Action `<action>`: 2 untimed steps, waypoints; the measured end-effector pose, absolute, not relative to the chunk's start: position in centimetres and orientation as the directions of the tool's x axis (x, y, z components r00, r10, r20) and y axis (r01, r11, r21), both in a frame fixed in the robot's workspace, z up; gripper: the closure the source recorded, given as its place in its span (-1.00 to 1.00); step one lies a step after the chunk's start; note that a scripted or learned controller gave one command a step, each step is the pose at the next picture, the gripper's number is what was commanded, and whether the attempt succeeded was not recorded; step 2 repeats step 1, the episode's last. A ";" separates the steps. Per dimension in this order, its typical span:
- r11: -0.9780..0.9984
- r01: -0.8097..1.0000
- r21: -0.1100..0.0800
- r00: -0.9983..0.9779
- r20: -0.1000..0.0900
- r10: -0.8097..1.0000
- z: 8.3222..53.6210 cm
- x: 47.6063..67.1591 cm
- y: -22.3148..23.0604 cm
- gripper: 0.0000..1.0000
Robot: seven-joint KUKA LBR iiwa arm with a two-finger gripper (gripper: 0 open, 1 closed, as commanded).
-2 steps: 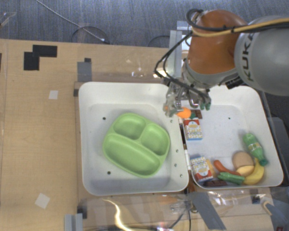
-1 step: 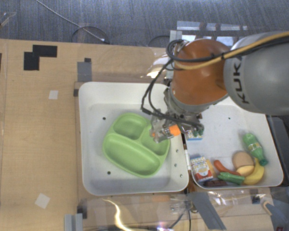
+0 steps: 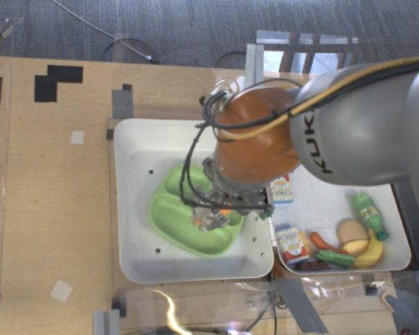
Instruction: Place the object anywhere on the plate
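The site was a robotics laboratory — a KUKA-branded industrial arm [image 3: 349, 128] worked over a plywood bench [image 3: 49, 208] bearing black marker squares [image 3: 56, 81], two white bins [image 3: 136, 257], toy foods [image 3: 349, 239] and loose cabling [image 3: 133, 47] on grey carpet.

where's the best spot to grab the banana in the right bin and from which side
Grip the banana across its narrow middle, coming straight down from above. It lies flat along the right bin's near-right wall, curved, with the beige egg-shaped toy tight on its left, so a sideways approach looks blocked.
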State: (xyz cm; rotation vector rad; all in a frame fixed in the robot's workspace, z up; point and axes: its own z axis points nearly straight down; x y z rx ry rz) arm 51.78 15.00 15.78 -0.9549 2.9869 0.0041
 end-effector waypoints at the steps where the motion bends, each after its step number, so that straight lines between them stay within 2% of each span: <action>1: 0.816 -0.578 0.000 -0.816 -0.007 -0.578 15.8 51.8 14.9 -1.00; 2: 0.816 -0.578 0.000 -0.816 -0.007 -0.578 15.8 51.8 14.9 -1.00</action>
